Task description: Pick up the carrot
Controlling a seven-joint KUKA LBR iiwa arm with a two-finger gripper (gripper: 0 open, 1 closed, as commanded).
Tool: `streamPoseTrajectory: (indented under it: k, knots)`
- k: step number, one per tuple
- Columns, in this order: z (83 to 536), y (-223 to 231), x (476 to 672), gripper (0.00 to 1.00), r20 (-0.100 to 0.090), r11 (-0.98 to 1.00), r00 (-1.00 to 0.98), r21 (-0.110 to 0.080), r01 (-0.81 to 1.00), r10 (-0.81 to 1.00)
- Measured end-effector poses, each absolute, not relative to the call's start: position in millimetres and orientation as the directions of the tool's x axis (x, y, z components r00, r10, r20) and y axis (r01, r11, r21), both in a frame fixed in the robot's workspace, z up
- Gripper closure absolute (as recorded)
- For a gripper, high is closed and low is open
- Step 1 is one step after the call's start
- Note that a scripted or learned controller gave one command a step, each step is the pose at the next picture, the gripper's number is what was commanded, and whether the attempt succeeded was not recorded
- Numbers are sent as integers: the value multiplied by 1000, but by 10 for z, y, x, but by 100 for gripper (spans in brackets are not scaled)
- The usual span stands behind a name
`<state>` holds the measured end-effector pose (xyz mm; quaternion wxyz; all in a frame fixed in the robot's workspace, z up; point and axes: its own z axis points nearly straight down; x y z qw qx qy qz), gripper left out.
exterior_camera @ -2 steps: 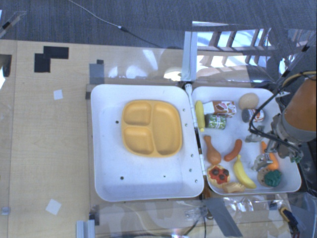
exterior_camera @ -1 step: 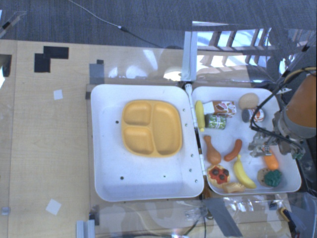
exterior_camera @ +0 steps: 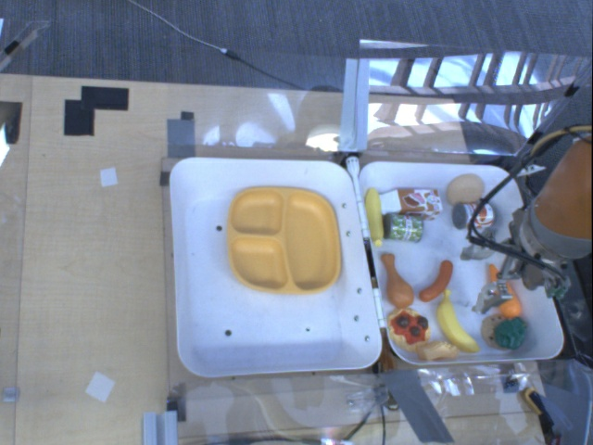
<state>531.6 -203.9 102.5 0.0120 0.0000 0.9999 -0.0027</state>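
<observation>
Wooden surface at far left carries black markings and small pale squares. The left bin holds a yellow divided plate lying flat near its centre.

The right bin is crowded. Along its left wall stands a yellow corn cob, with a green can just beside it and a small carton above the can. Below these lie a chicken drumstick and a red sausage; lower still, a pizza slice and a banana. A tan roll sits near the bin's upper edge.

The carrot lies at the right side of this bin, just above a green broccoli and touching or nearly touching it. The gripper hangs directly at the carrot's left end. Whether the fingers are apart, together or clamped on the carrot cannot be told; cables and the wrist obscure them.
</observation>
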Motion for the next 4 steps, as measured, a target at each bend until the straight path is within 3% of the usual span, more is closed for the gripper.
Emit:
streamPoseTrajectory:
  k: [1,2,3,4]
  knots:
    - [1154,-2028,5357,100,-35,1000,-999,-8,-6,-6]
    - [1150,-2024,5356,0,-34,1000,-999,-8,-6,-6]
    - [892,-2053,5483,0,-12,993,-993,-1,114,114]
    - [1030,-2045,5521,100,-23,994,-994,-3,108,108]
